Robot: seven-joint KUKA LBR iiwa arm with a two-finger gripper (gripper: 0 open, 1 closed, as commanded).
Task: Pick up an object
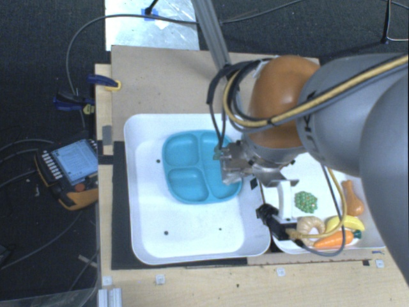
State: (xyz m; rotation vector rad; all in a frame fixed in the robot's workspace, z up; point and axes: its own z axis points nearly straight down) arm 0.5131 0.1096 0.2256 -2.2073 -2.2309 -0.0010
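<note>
Blue and divided into three compartments, the plate [192,166] is lying flat in the left bin [147,235], toward that bin's far right part, with its right edge running under the arm's wrist. The arm [358,120] is reaching in from the right, its broad grey body sweeping across the upper right of the scene and bending down at the orange band [281,88] so that the wrist is pointing almost straight down over the boundary between the two bins. Yellow and black cables [236,98] are looping around the orange band and trailing along the arm.

The gripper [231,166] is hanging at the plate's right rim, touching or just above it; from where I am standing I cannot tell which. Whether the fingers are apart or together I cannot tell either, because the wrist is covering them.

In the right bin [289,247], near its front, a carrot [327,240], a banana [345,224], a pale round piece [310,224] and a green bumpy piece [305,201] are lying close together, with a reddish-orange piece [353,197] just beyond them. Both bins are sitting on the tan bench [160,82]. Off to the left, on the dark floor [38,43], a small handheld device [69,170] with a blue screen is resting among cables.
</note>
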